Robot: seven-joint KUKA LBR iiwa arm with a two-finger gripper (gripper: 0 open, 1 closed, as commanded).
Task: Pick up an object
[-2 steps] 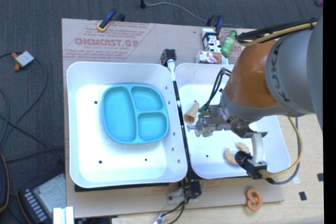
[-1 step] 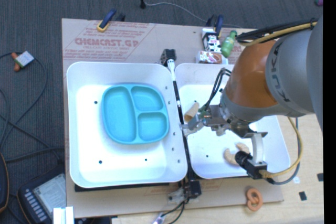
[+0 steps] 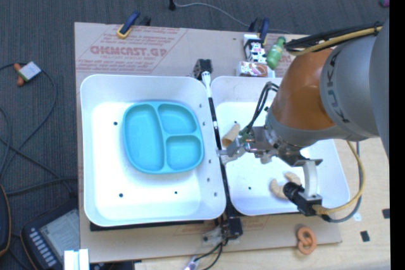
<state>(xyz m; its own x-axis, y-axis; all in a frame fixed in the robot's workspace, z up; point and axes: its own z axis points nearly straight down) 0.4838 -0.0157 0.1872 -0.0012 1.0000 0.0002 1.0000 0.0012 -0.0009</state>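
The landmark here was the right bin [image 3: 243, 196], 1 of 2 shallow white bins on the bench. Over its middle hung the arm [image 3: 316, 98], its orange band and grey wrist covering much of the bin floor. The gripper [image 3: 239, 143] reached toward the bin's left wall, close to the divider shared with the left bin [image 3: 101, 199]. Whether it was open or closed could not be told from this slanted view.

Just above and left of the gripper, against the right bin's left wall, lay a small tan block [image 3: 231, 133], its long axis tilted, running roughly toward the bin's upper right. It sat very near the gripper, yet nothing showed it being gripped. A second candidate, a tan curved piece [image 3: 278, 186], rested near the right bin's lower edge, below the wrist and farther from the gripper. By my judgement, the block was the likelier target.

A blue 3-compartment tray [image 3: 161, 136] lay in the left bin. Above that bin, the brown board [image 3: 126, 54] read "CHEMCAST GP" in red print.
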